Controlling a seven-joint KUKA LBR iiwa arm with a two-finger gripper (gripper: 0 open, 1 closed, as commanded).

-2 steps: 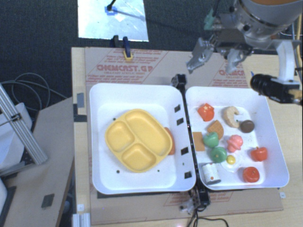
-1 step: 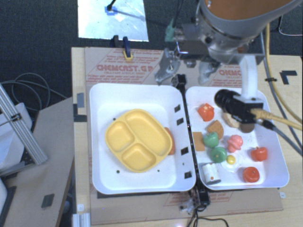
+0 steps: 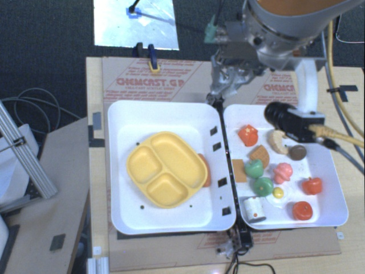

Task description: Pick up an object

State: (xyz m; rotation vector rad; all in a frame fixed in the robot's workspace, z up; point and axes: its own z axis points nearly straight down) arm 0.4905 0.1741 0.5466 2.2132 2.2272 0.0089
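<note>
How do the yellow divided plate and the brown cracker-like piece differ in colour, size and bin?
The yellow plate is bright yellow; the brown piece is tan-brown. The plate is far larger and has three compartments; the brown piece is small and flat. The plate lies in the left bin, the brown piece in the right bin. Both lie flat.

A pale wooden bench [image 3: 68, 170] stands on dark blue-grey carpeted floor [image 3: 40, 33]. A brown cardboard sheet printed with red lettering [image 3: 171, 79] covers the benchtop, and farther back a shiny square silver panel [image 3: 136, 16] lies on the carpet, catching bright light. At left, looped grey cables [image 3: 34, 110] trail beside a slanted aluminium rail [image 3: 25, 158].
</note>
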